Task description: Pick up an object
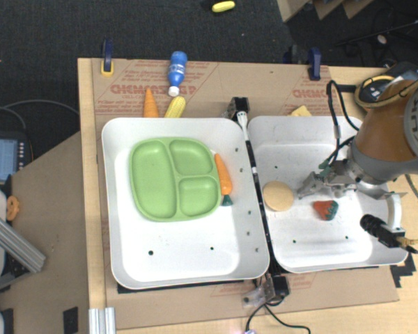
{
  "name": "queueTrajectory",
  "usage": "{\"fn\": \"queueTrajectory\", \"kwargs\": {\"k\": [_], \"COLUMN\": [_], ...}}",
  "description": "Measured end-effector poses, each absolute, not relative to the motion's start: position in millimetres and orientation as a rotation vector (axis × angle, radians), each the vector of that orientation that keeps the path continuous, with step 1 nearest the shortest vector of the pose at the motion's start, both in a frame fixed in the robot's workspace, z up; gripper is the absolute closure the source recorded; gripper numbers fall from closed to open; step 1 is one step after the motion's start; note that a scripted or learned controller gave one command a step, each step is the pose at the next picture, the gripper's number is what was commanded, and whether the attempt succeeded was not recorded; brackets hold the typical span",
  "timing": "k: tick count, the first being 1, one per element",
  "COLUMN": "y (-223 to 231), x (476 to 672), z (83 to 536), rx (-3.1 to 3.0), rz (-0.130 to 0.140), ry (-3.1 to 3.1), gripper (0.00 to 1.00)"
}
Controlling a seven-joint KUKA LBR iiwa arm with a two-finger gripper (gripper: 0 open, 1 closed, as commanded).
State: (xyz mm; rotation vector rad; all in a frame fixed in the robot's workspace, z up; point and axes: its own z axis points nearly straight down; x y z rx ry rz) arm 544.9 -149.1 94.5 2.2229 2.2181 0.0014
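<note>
My gripper (325, 186) hangs over the middle of the right bin (292, 249), reaching in from the right under the orange-banded wrist. A small red strawberry with a green top (326, 210) lies on the bin floor just below the gripper, close to it. A round tan bun (279, 196) rests by the bin's left wall, a short way left of the gripper. In the left bin (181, 256) sits a green divided plate (174, 178), and an orange carrot (223, 178) lies along the plate's right edge.
Behind the left bin, on the cardboard bench top, lie a blue-and-white bottle (176, 72), another orange carrot (150, 104) and a yellow corn piece (175, 106). A yellow scrap (301, 111) sits behind the right bin. A black clip (238, 106) marks the seam between bins.
</note>
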Motion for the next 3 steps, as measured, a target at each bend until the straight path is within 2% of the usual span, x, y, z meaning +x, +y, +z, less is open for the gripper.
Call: {"fn": "queueTrajectory", "kwargs": {"k": [1,2,3], "y": [-163,-163,-78], "x": [514.7,516.7,554.1], "z": [84,95,191], "rx": [2.228,2.223,2.204], "rz": [-0.003,0.001,0.015], "ry": [2.222,2.219,2.227], "gripper": [0.00,1.00,1.00]}}
